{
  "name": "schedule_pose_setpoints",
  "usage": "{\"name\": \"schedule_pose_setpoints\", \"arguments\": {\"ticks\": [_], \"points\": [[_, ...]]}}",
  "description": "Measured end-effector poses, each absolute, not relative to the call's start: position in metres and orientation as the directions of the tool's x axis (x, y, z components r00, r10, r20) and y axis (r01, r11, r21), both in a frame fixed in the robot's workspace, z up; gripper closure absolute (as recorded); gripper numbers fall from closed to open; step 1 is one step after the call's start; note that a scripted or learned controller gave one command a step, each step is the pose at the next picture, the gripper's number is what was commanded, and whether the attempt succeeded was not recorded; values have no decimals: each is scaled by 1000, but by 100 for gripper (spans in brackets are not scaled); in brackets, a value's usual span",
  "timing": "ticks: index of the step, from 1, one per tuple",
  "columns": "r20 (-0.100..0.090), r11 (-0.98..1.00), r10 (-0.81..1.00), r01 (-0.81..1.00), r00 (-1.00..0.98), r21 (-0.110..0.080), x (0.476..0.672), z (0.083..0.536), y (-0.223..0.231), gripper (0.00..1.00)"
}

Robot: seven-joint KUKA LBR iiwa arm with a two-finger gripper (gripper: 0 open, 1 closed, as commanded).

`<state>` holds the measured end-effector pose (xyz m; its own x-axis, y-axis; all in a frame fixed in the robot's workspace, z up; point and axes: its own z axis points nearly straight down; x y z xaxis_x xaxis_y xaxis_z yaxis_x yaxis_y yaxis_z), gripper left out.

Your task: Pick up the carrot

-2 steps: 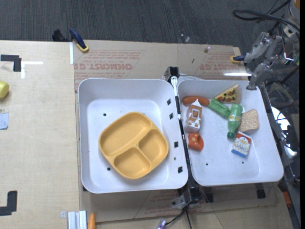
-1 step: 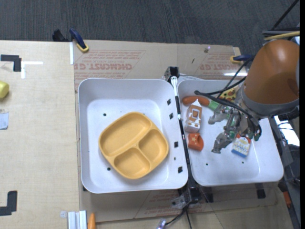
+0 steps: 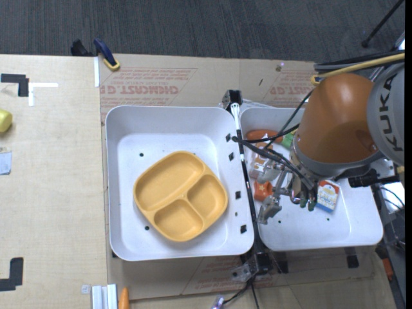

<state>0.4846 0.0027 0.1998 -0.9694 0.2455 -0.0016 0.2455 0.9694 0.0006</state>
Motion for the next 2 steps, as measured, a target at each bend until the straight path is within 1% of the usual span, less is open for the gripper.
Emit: {"name": "schedule_pose_setpoints", "arguments": {"ticks": [1, 2], "points": [[-4, 981, 193, 193, -981, 1, 481, 192, 41, 0], [-5, 959, 282, 282, -959, 0, 480, 192, -41, 0]]}}
